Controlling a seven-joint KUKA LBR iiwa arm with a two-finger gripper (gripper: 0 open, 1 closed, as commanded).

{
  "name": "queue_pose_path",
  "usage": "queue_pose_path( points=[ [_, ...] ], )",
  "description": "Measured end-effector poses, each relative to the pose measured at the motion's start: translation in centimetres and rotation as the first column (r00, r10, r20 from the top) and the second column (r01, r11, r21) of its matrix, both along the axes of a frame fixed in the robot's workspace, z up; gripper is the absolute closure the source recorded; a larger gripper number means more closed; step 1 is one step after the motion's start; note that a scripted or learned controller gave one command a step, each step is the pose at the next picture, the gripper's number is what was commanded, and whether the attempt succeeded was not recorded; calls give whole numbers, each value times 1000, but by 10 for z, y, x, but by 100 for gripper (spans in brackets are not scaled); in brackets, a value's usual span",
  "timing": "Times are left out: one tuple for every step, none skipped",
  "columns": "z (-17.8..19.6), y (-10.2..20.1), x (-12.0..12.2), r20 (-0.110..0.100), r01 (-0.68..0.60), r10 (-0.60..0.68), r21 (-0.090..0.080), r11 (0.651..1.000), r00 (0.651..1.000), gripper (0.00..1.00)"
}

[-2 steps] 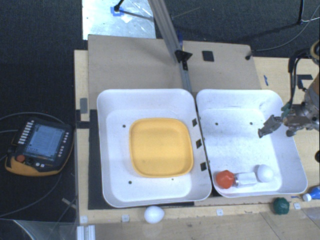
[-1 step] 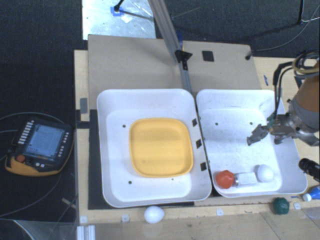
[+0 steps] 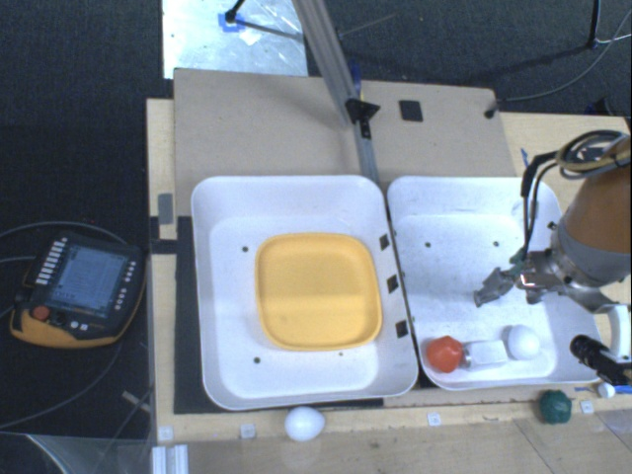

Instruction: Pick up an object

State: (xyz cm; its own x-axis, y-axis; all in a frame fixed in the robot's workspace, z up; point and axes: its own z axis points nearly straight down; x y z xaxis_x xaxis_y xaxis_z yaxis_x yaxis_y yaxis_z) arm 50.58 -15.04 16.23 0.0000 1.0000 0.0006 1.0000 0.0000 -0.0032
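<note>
In the right bin (image 3: 444, 227), a red ball (image 3: 444, 354), a small white block (image 3: 484, 352) and a white egg-shaped object (image 3: 521, 342) lie in a row along the front wall. My gripper (image 3: 494, 289) hangs over the right part of this bin, a little behind the row and apart from all three objects. The grey arm with its orange band (image 3: 597, 215) reaches in from the right. A square yellow plate (image 3: 319, 290) lies flat in the middle of the left bin (image 3: 222, 265).
A white egg (image 3: 304, 423) lies on the bench in front of the left bin. A dark green ball (image 3: 555, 406) sits on the bench past the right bin's front corner. A teach pendant (image 3: 74, 294) rests on the floor at left. A slanted metal bar (image 3: 336, 57) rises behind the bins.
</note>
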Motion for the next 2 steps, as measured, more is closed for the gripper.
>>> queue_pose_path(
  points=[
    [-45,-7,-3,0,1,-1,0,1000,1000,0],
    [-32,-7,-2,5,0,0,-1,1000,1000,100]
  ],
)
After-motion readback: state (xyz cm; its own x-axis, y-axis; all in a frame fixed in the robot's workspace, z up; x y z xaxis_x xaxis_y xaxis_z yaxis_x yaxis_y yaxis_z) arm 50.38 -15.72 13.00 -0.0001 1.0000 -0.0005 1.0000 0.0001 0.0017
